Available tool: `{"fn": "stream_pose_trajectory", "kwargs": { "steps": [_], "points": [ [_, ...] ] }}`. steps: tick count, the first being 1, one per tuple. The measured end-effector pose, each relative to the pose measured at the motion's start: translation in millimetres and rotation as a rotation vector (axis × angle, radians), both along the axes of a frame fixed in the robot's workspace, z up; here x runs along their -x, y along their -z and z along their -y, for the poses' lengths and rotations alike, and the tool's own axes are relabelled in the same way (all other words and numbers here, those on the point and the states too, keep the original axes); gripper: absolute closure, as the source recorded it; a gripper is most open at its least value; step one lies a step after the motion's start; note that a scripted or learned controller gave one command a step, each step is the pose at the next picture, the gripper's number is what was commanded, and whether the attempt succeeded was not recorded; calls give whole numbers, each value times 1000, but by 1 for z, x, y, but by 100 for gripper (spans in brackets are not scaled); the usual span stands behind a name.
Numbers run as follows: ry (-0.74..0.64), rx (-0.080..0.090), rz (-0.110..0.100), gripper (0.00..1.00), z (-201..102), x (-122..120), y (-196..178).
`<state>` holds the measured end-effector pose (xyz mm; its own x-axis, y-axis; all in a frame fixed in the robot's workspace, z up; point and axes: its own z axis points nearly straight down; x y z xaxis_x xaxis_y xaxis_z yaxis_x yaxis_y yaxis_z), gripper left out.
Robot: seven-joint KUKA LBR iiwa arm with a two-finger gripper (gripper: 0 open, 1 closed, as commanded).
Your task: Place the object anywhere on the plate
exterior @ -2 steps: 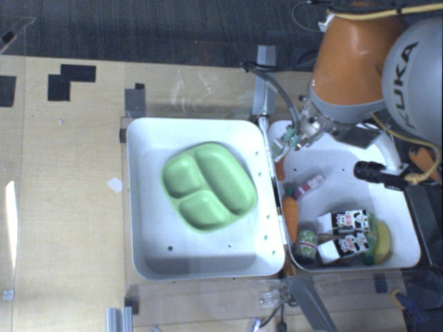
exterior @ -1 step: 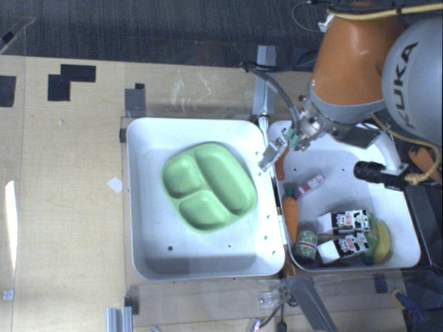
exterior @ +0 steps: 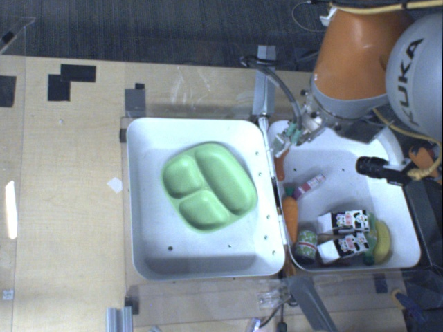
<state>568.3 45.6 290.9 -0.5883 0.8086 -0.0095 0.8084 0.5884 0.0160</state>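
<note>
Camera view, looking down at a slant, takes in two white bins side by side on a pale wooden bench (exterior: 69, 206). In the left bin (exterior: 149, 254) sits a green plate (exterior: 210, 185) with three compartments, tilted a little in the tray and lying near its middle; nothing rests on it.

The right bin (exterior: 408, 251) holds the loose items, mostly gathered at its near end. An orange carrot (exterior: 291, 218) lies along the bin's left wall, just beside the divider between the two bins. Near it, at the near-left corner, stands a small can (exterior: 305, 243) with a green label. Two black-and-white cartons (exterior: 344, 231) lie side by side to its right, touching or nearly so, and a yellow banana (exterior: 381, 241) curves along their right edge with something green beside it. A small tube-like item with a red end (exterior: 311, 182) lies alone further up the bin floor — apart from the rest.

The arm (exterior: 360, 47) enters from the right, its orange band and grey shell looming over the far end of the right bin. The gripper (exterior: 294, 133) hangs low at that bin's far-left corner, close to the divider. Whether it is apart or together, I cannot tell — the wrist hides too much of it, and no object can be made out in it.
</note>
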Motion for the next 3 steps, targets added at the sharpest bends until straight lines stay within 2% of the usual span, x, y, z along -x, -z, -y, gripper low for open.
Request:
{"fn": "stream_pose_trajectory", "kwargs": {
  "steps": [1,2,3],
  "points": [
    [0,0,0,0,0,0,0],
    [-3,-1,8,100,-1,-2,-12],
    [-3,-1,8,0,-1,-2,-12]
  ]
}}
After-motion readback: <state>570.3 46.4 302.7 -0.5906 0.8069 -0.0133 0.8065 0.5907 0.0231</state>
